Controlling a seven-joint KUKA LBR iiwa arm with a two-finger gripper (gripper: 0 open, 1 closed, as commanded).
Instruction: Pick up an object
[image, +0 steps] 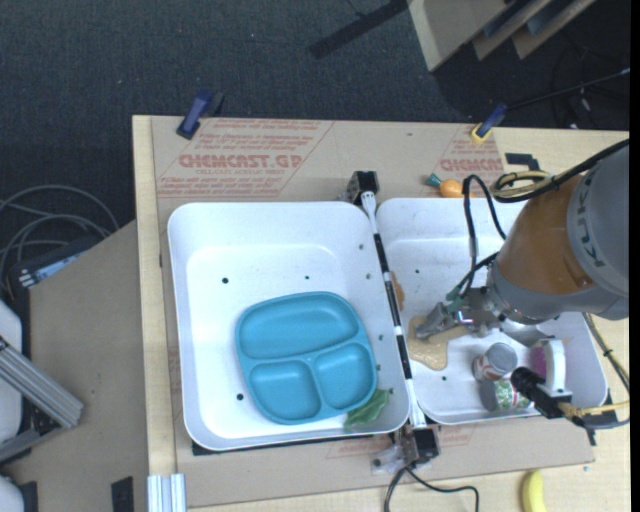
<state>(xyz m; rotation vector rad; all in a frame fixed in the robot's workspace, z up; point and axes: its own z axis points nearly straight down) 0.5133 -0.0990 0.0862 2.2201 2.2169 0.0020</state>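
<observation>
In the right bin: your arm (560, 250) reaches low over the floor, hiding much of it.
Right bin (440, 400): its wall near the divider could catch the wrist if you press left.
Blue tray (300, 355): lies in the left bin, well apart, no concern.
Tan flat piece (428, 352): just under the gripper; lying flat, it may slip out.
Can (498, 362): near, could get nudged.
Gripper (436, 323): you cannot tell its opening from here.
</observation>
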